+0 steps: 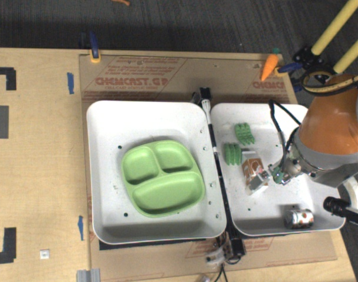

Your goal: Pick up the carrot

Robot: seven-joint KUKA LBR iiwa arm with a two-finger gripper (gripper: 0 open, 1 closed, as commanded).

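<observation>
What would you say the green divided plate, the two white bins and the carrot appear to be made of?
The green divided plate looks like moulded plastic with a matte finish: even colour, soft rounded compartment edges. The white bins seem thin formed plastic, slightly glossy, with rounded corners. The carrot, beyond the bins on the board, is probably a plastic toy, judging by its uniform orange; it is too small to be sure.

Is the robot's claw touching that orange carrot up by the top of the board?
Apart. The camera view shows the carrot lying on the cardboard beyond the right bin, while the gripper is down inside that bin.
</observation>
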